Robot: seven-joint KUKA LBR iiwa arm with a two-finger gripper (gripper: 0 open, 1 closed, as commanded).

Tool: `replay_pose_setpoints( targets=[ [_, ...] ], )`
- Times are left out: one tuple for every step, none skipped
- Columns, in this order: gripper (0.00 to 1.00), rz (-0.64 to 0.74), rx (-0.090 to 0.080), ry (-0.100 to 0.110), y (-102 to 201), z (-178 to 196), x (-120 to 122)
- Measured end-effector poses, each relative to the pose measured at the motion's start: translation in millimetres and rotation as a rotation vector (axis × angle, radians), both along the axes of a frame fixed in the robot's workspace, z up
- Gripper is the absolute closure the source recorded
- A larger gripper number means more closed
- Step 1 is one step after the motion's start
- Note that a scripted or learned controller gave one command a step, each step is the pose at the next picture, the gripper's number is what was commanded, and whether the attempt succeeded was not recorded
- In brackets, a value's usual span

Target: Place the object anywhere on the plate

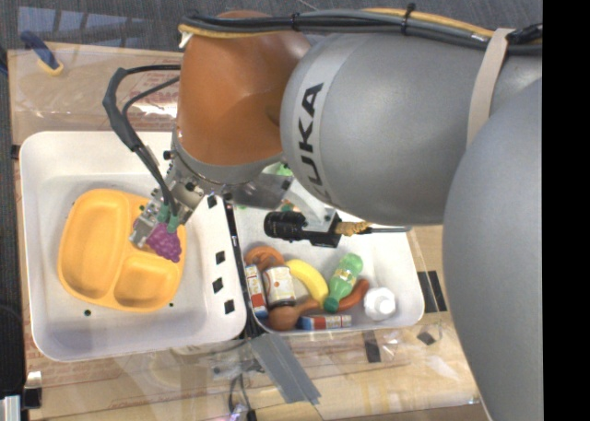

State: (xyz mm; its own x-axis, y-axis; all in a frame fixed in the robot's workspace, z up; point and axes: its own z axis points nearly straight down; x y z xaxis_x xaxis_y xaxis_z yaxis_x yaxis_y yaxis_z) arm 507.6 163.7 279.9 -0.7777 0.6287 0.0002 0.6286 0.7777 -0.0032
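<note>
The left bin (pixel 37 226) holds a yellow plate (pixel 101 249), a smooth plastic tray with rounded corners, split into compartments. At the plate's right edge sits a bunch of purple grapes (pixel 166 242), knobbly, with a green stem on top. The gripper (pixel 155 222) is right over that stem, its metal fingers touching or all but touching the grapes; whether they are clenched on the stem or released cannot be told from here. The right bin (pixel 410 267) holds a heap of toy food: a small can (pixel 279 288), a glossy yellow banana (pixel 309 279), a green bottle (pixel 343 277) and a white bottle (pixel 379 302).
</note>
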Motion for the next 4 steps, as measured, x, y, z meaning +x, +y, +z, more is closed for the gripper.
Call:
replay_pose_setpoints(
  targets=[
    [1.00,0.039,0.000,-0.002,-47,-11,63],
    [1.00,0.179,0.002,0.003,2,-64,5],
    [1.00,0.182,0.001,0.000,2,-53,6],
    [1.00,0.186,0.001,-0.001,3,-43,7]
  ],
)
